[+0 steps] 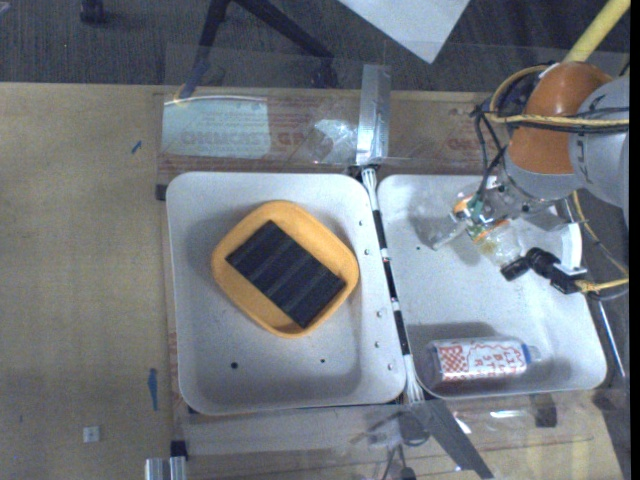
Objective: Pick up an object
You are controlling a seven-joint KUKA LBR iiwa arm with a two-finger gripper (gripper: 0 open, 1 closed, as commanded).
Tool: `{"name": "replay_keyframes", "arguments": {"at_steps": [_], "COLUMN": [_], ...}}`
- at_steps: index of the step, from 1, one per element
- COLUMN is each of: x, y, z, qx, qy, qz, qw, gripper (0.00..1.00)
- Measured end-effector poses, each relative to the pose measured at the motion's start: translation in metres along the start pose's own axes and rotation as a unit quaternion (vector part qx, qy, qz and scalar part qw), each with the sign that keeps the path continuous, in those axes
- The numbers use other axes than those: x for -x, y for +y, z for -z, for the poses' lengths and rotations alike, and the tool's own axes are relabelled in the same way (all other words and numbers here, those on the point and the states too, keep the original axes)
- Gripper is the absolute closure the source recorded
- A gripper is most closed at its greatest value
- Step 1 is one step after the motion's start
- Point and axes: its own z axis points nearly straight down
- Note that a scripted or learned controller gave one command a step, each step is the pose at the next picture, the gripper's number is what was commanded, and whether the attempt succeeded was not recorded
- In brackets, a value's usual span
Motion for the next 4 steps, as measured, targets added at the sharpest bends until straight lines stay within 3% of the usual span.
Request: {"name": "replay_keyframes", "arguments": {"at_steps": [1, 2, 3, 4], "x": [-0.005, 0.02, 0.039, 0.034], "y": [0.013, 0.01, 0.003, 0.007], "z": [0.038, 0.001, 0.002, 0.023], "qx": [-0.001, -0.01, -0.006, -0.005], "qy": [0.0, 0.006, 0.01, 0.003], "qz": [-0.049, 0.194, 0.138, 0.17], "qw": [0.9988, 0.9809, 0.9904, 0.9854], "gripper": [0.0, 0.0, 0.0, 0.0]}}
